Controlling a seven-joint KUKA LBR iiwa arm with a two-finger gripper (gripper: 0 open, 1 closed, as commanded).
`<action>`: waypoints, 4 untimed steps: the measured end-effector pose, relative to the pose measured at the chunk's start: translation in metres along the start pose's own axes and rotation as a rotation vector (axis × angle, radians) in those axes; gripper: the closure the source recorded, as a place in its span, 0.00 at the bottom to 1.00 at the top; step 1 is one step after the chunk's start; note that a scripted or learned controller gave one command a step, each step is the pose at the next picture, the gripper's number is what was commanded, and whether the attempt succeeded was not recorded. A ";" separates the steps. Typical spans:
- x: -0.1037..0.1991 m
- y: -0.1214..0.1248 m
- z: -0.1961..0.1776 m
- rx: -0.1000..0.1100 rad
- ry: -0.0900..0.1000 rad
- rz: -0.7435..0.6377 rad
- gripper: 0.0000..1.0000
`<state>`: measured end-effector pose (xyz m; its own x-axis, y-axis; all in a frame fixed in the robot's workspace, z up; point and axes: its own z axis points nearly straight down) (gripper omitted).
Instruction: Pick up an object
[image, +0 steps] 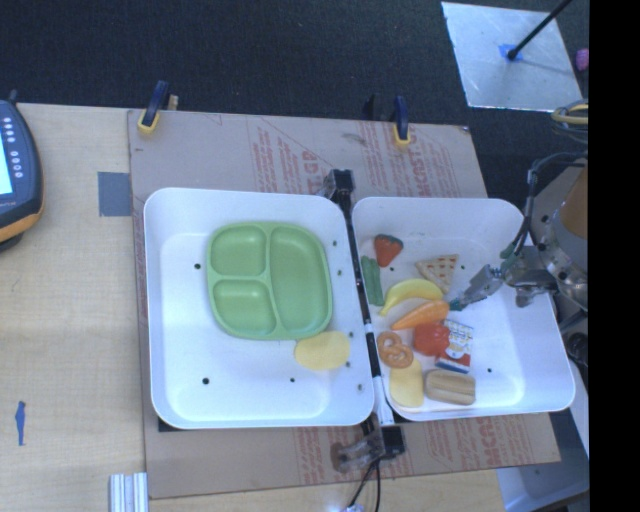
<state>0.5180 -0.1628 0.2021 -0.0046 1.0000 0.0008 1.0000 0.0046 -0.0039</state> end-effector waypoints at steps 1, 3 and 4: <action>0.060 0.009 0.112 -0.007 -0.004 -0.005 0.00; 0.060 0.075 0.044 0.000 -0.003 0.004 0.00; 0.059 0.005 0.112 0.000 -0.001 0.000 0.00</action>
<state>0.5223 -0.1036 0.0902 -0.0042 1.0000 -0.0006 1.0000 0.0042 -0.0043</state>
